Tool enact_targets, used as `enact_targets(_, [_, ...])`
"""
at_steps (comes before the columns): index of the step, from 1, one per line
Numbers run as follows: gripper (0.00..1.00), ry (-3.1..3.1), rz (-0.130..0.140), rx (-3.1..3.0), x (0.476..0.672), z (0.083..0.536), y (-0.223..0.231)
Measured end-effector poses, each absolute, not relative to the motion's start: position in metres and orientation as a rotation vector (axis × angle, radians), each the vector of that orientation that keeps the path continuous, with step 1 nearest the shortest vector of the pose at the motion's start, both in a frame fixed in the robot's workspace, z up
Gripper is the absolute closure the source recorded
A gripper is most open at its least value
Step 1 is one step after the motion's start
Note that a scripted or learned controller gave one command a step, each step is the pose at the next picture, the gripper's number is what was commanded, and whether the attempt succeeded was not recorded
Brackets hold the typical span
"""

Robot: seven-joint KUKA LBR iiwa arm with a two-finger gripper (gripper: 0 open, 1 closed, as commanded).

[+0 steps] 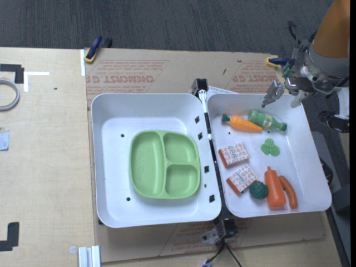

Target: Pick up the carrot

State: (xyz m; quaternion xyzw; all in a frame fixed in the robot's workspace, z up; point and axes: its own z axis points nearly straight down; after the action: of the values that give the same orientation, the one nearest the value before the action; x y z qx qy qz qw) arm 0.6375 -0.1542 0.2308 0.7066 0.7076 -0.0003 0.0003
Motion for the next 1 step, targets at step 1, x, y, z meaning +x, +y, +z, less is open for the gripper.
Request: enact_targets(1, [0.00,2.048,-0.002,2.383,0.6307,0.0923,-0.1082])
